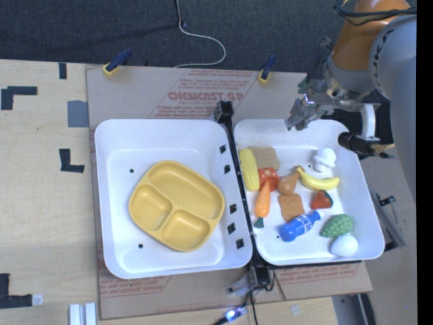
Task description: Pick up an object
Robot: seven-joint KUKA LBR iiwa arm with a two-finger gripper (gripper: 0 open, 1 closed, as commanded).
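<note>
The right bin (304,135) holds several toy foods: a corn cob (249,169), a slice of bread (266,157), a carrot (262,199), a banana (318,180), a strawberry (322,199), a blue bottle (298,226), a green broccoli-like piece (337,225), a white egg (344,245) and a small white figure (325,158). My gripper (298,118) hangs over the bin's back rim, above and behind the toys, with nothing seen between its fingers. The grey arm with its orange band (369,19) comes in from the upper right.
The left bin (111,144) carries a yellow divided plate (177,204). Black clips run along the seam between the bins (230,175). A cardboard sheet (196,93) lies under both bins, with a cable across the dark floor behind.
</note>
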